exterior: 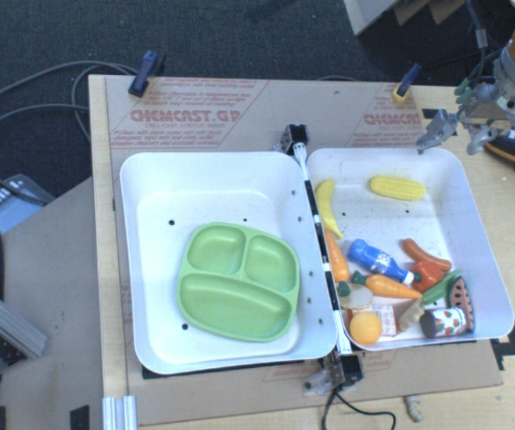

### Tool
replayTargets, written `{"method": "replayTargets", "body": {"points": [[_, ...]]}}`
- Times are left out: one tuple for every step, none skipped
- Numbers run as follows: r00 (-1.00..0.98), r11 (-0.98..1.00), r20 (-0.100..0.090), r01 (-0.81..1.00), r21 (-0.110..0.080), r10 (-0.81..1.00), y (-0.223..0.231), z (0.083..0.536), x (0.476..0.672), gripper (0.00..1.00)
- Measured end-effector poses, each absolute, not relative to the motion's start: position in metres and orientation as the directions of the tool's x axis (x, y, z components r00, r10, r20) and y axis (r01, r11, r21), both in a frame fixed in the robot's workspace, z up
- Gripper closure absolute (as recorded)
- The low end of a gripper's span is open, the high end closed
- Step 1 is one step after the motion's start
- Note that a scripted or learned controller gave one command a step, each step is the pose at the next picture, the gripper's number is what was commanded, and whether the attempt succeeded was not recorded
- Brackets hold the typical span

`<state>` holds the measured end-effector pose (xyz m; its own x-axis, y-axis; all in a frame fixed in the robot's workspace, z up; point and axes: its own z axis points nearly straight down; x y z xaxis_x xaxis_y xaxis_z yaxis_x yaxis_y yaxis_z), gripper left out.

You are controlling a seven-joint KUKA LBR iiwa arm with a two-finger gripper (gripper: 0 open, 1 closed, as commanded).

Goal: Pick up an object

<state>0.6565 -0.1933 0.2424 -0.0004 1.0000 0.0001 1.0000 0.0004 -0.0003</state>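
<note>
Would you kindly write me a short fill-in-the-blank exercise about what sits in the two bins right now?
1. The green tray lies in the ____ bin.
2. The corn cob is ____ in colour.
3. The tray has ____ compartments.
4. The tool hovers near the right bin's ____ corner.

Missing words: left; yellow; three; far
</note>
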Motion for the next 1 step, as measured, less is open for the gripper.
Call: {"method": "replayTargets", "body": {"points": [[0.001, -0.001, 0.001, 1.000, -0.004, 1.000, -0.1934, 0.0968, 0.5992, 0.00]]}}
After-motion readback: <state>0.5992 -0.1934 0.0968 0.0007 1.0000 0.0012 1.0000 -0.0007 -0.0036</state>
